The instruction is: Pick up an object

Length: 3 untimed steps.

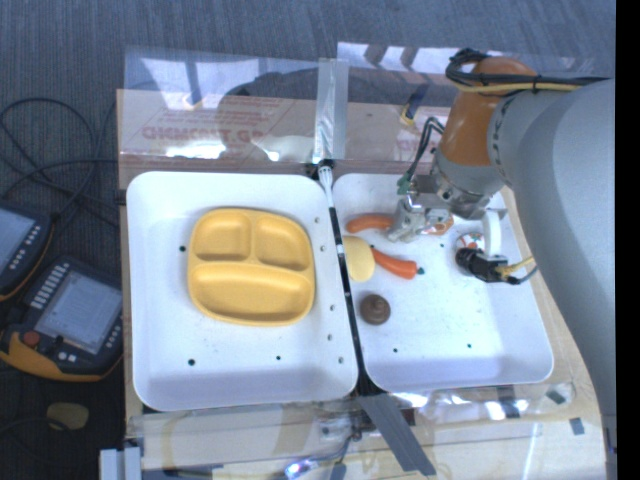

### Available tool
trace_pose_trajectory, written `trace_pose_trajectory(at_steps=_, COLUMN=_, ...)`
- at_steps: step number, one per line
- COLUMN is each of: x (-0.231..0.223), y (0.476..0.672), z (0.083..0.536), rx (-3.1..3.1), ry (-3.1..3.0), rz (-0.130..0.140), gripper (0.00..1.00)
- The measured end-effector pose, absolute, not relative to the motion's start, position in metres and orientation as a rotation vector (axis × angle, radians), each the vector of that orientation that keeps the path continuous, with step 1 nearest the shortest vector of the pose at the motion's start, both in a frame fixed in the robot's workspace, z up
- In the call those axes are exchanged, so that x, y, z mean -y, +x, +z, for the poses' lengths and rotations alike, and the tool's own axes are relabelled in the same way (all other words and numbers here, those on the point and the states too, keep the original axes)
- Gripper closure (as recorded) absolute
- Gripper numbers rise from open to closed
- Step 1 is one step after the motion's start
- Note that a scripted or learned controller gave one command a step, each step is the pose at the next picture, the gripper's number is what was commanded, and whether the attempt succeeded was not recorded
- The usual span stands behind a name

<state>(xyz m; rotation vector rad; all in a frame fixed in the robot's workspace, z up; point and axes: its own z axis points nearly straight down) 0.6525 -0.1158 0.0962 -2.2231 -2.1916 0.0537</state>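
Claw (pixel 412 226) low over orange carrot (pixel 368 224) in right bin (pixel 500 353); grip state unclear. Approach step; next needs closing squarely.

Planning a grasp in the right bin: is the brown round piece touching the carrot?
Apart. The camera view shows bare white bin floor between the brown round piece and the carrot above it.
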Motion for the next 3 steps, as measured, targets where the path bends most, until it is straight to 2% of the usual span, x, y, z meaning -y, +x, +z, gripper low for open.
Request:
trace_pose_trajectory(at_steps=1, x=0.116, y=0.653, z=0.096, rx=2.192, ry=-2.223, rz=0.054, gripper=0.00)
trace_pose_trajectory(at_steps=2, x=0.107, y=0.601, z=0.090, rx=2.228, ry=-2.227, rz=-0.006, gripper=0.00)
trace_pose_trajectory(at_steps=3, x=0.107, y=0.602, z=0.100, rx=2.230, ry=-2.227, rz=-0.011, gripper=1.00)
